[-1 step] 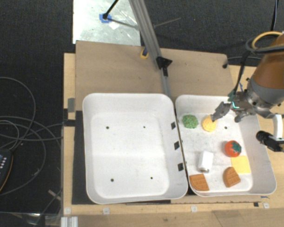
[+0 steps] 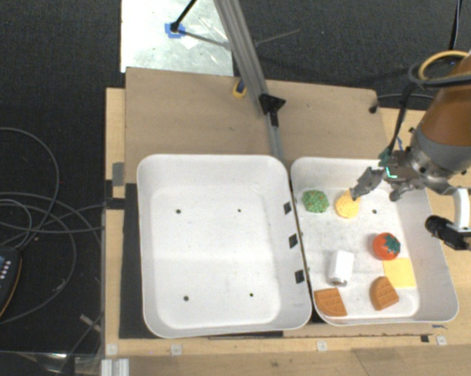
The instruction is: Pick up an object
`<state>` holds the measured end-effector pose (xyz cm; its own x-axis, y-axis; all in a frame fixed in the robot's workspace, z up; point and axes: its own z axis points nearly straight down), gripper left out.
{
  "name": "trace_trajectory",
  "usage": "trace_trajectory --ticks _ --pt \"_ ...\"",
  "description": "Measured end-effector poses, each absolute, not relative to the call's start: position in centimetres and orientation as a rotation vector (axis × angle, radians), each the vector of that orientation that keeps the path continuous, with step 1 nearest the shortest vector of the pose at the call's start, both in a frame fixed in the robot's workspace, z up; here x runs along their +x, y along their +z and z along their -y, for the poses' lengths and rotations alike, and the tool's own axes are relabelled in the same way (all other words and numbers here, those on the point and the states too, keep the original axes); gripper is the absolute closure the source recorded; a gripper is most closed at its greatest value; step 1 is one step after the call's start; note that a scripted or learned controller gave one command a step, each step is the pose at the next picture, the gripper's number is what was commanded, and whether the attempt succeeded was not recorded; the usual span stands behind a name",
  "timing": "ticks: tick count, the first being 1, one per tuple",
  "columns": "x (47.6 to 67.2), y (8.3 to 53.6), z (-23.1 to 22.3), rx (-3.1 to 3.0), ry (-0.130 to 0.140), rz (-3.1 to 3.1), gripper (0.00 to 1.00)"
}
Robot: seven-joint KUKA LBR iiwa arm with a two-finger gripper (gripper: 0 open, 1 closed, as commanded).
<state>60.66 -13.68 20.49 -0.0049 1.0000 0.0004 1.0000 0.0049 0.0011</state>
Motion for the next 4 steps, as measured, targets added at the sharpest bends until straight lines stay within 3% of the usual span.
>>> trace_trajectory --ticks 3,4 --pt "60.9 9.0 14.7 2.22 -0.002 -2.224 0.0" --pt "61.1 10.2 14.7 2.218 0.004 -2.221 1.0"
